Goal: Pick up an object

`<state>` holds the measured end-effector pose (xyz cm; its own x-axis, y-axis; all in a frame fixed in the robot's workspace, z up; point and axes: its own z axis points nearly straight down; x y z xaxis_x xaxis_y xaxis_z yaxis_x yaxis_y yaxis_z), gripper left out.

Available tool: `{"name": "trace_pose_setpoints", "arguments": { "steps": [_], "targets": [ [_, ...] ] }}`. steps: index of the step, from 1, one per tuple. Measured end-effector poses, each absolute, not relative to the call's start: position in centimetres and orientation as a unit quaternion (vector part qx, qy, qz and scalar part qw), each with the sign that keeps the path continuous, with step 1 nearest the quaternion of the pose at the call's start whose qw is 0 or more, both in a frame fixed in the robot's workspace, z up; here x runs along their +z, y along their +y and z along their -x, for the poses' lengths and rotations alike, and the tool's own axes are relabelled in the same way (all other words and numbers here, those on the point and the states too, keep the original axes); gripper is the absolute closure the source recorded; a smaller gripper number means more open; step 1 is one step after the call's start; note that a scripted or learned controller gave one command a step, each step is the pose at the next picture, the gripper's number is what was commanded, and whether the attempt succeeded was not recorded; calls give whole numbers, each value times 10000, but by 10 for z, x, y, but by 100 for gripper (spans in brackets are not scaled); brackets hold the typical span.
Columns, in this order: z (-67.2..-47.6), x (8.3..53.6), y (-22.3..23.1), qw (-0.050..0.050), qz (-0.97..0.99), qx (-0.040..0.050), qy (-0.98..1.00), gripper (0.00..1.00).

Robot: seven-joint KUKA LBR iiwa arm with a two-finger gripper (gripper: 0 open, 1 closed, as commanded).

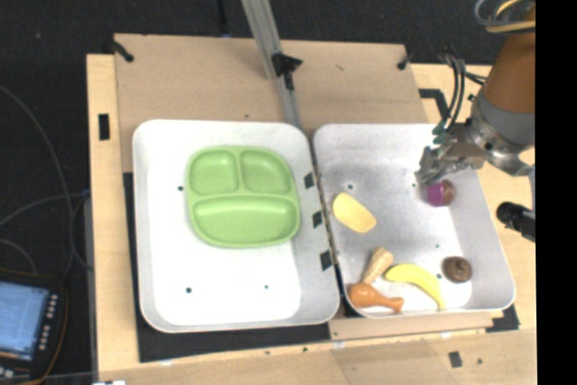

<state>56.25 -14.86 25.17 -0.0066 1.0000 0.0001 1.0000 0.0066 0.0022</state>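
In the right bin (pixel 388 149), my gripper (pixel 431 174) hangs over the right-hand part, coming in from the arm at the right edge. A small purple round object (pixel 440 193) lies directly under and touching its tip; whether it is gripped is not visible. Further toward the front of the same bin lie a pale yellow slab (pixel 354 214), a yellow banana (pixel 416 281), an orange drumstick (pixel 374 296), a beige piece (pixel 377 263) and a brown round item (pixel 457 270).
The left bin (pixel 162 284) holds a green divided plate (pixel 243 196). A metal pole (pixel 261 13) slants up from the gap between the bins at the back. The bins' touching walls run down the middle.
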Motion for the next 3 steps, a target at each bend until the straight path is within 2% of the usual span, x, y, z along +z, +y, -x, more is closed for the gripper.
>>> {"name": "trace_pose_setpoints", "arguments": {
  "steps": [1, 3],
  "targets": [
    [-561, 259, -90, 2, -7041, 14, 7101, 100],
    [-551, 236, 9, 0, -7048, 4, 7094, 100]
  ]
}}
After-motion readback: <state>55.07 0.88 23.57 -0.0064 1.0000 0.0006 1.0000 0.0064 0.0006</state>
